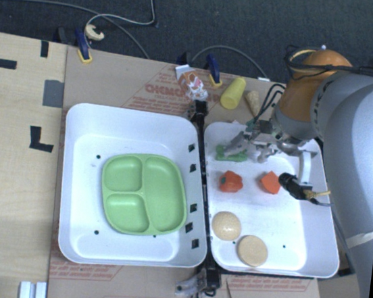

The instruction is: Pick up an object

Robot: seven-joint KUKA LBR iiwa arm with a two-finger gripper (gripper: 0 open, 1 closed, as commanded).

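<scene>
The arm (352,133) enters from 3 o'clock and ends over the right bin (308,260), at that bin's 11 o'clock corner. The gripper (253,147) sits low there, directly above or against a green item (232,154). Whether its fingers are apart or together cannot be told, and nothing can be confirmed between them.

Right bin contents: the green item at 11 o'clock; a red-orange piece (231,181) just below it; an orange piece (270,182) near the bin's centre, beside the first; two tan round items, one (226,226) at 8 o'clock and the other (253,250) at 7 o'clock, nearly touching.

Left bin (86,132): a green tray (144,193) with three compartments lies flat at centre.

Outside the bins, at 12 o'clock on the cardboard, a yellow cylinder (233,92) lies tilted.
</scene>
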